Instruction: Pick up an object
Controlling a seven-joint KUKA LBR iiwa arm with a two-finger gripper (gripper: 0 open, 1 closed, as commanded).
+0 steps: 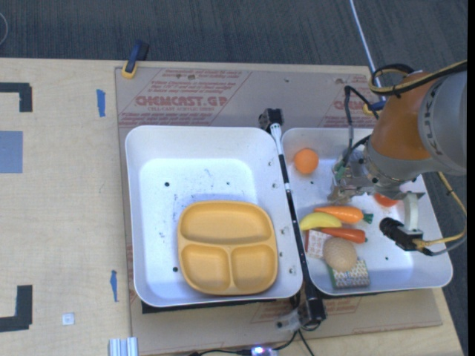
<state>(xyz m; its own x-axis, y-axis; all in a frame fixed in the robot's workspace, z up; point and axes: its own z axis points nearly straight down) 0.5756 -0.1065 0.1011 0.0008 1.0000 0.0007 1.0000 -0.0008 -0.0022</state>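
- We see the gripper (346,191) low in the right bin (434,273), just above the carrot (342,214); whether it grips anything, we cannot tell.
- We judge the grasp under way; next comes a clean lift.

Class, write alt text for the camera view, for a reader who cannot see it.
A grey robot arm with an orange band reaches from the right over the right white bin, which holds an orange ball, a banana, a carrot and other small toys. The left white bin holds a yellow divided plate.
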